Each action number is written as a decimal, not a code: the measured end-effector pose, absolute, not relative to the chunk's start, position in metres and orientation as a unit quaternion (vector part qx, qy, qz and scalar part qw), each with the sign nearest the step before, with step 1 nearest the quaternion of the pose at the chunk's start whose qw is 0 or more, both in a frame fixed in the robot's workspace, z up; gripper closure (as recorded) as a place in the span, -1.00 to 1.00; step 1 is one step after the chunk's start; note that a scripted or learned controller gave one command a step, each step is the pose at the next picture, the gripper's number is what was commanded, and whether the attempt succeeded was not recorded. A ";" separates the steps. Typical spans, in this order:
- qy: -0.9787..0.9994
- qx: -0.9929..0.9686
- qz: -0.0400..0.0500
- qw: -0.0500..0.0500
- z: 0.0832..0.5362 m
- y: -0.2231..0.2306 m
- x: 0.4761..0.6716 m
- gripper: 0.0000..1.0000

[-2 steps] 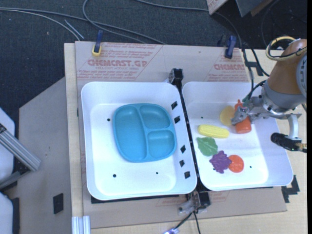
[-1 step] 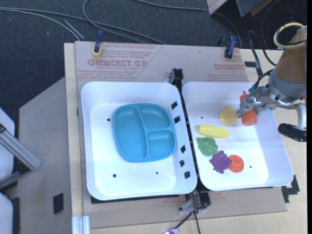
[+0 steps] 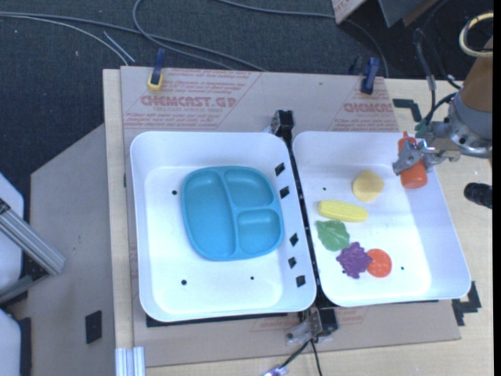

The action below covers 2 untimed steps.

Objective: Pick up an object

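A: Gripper (image 3: 412, 163) sits at the upper right of the right bin (image 3: 438, 233), close to its far right wall. An orange carrot-like piece (image 3: 414, 174) stands right at the fingertips, touching or overlapping the metal parts. Whether it is actually clamped between the fingers, or how wide they are set, I cannot tell; the view is too coarse there.

B: Other objects in that bin?

A: A yellow round piece (image 3: 368, 186) just left of the gripper. Below it a yellow corn cob (image 3: 343, 211), lying roughly crosswise. Then a green leafy piece (image 3: 333, 234), a purple grape bunch (image 3: 353, 259) and an orange-red round piece (image 3: 379, 263), the last two touching. All lie apart from the fingers.

B: Surface and surroundings?

A: Left bin (image 3: 156, 272) holds a blue sectioned tray (image 3: 232, 211), near its centre. Both bins rest on a board with red lettering (image 3: 188, 100), clamped at its far edge by a blue-yellow clamp (image 3: 158, 75) and a blue clamp (image 3: 369, 75). Dark carpet with cables (image 3: 172, 10) lies beyond.

B: Free room?

A: Bare white floor shows along the right bin's lower right side and its far left corner. The gripper is tight against the right wall.
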State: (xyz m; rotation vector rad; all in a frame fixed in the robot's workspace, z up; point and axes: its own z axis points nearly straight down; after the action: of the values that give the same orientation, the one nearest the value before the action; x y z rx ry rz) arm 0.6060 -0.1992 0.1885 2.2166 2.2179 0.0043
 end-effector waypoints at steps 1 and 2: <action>0.708 0.707 0.002 0.003 0.243 -0.200 0.607 1.00; 0.709 0.706 0.000 -0.002 0.232 -0.149 0.602 1.00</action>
State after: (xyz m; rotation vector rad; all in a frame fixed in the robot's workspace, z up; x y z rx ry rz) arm 0.6016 -0.1495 0.2316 2.2191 2.2290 -0.0003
